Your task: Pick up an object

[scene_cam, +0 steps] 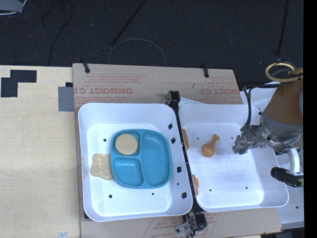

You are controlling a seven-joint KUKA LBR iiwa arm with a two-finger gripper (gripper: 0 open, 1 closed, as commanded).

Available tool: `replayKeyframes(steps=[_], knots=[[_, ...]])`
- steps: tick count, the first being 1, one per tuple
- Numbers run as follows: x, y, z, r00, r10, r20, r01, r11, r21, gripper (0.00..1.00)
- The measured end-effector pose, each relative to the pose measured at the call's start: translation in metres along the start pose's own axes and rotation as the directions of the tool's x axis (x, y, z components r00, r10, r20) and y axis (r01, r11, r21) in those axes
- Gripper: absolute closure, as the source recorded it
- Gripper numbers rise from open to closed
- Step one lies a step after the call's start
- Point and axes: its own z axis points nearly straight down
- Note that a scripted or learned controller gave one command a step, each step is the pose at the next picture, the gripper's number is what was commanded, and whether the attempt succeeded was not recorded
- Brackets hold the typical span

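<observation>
Bins: we see two shallow white bins side by side on cardboard, the left bin (94, 128) and the right bin (223, 192), meeting at a dark divider down the middle.
Left bin contents: we find a blue divided plate (148, 162) with three compartments; a round tan cookie-like disc (126, 144) lies in its upper-left compartment. A pale bread-like piece (101, 166) lies just beside the plate's left edge, touching it.
Right bin contents: we see an orange-tan drumstick-shaped piece (209, 147) lying on the bin floor in the upper middle, its thin end pointing up and right. Two small tan bits (185, 138) sit against the divider, one higher and one lower.
Arm: we see the arm (285, 108) entering from the right, over the right bin's right rim.
Gripper: we place the gripper (241, 144) low over the right part of the right bin, near the drumstick but apart from it, with bare floor between them. We cannot tell its state, since it is too small and dark.
</observation>
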Motion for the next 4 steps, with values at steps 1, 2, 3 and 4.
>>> replayKeyframes(steps=[1, 2, 3, 4], knots=[[-0.001, 0.005, -0.063, 1.0, -0.005, 0.001, 0.005, 1.0, -0.003, 1.0], [-0.004, 0.0, -0.123, 1.0, -0.005, 0.001, 0.005, 1.0, -0.003, 1.0], [0.05, 0.006, -0.108, 1.0, -0.008, -0.003, 0.008, 1.0, 0.004, 1.0], [0.103, 0.005, -0.095, 1.0, -0.008, -0.003, 0.008, 1.0, 0.005, 1.0]])
